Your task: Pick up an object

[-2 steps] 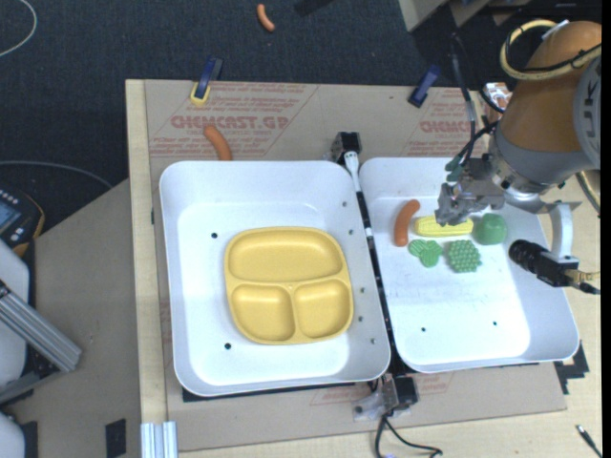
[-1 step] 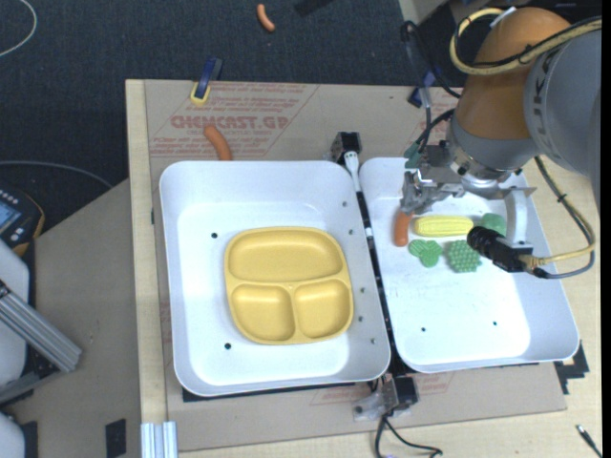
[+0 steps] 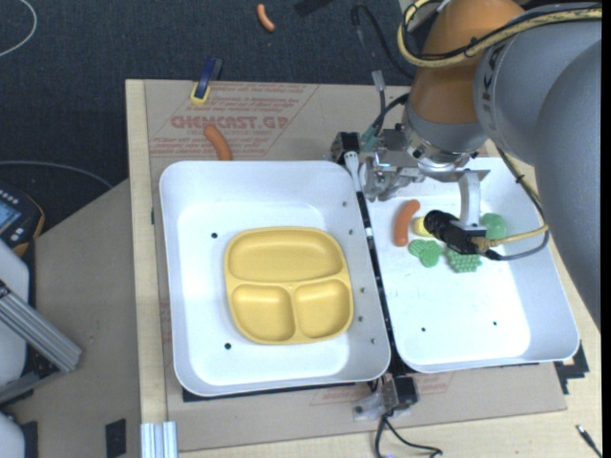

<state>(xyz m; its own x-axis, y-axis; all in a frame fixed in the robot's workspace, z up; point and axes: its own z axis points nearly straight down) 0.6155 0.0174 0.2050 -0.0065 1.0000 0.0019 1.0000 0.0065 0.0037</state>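
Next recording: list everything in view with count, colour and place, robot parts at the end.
left bin: 1, white, on the cardboard sheet
right bin: 1, white, beside the left bin
divided plate: 1, yellow, three compartments, middle of the left bin
sausage-shaped piece: 1, orange, far left part of the right bin
green pieces: 3, green, right bin, near the sausage-shaped piece
second sausage-shaped piece: 1, orange, on the cardboard behind the left bin
third sausage-shaped piece: 1, orange, on the dark floor beyond the bench
small item: 1, blue and yellow, at the cardboard's far edge
cardboard sheet: 1, tan with red print, under both bins
arm: 1, grey with orange band, from the right
tool: 1, metallic, over the right bin's far end
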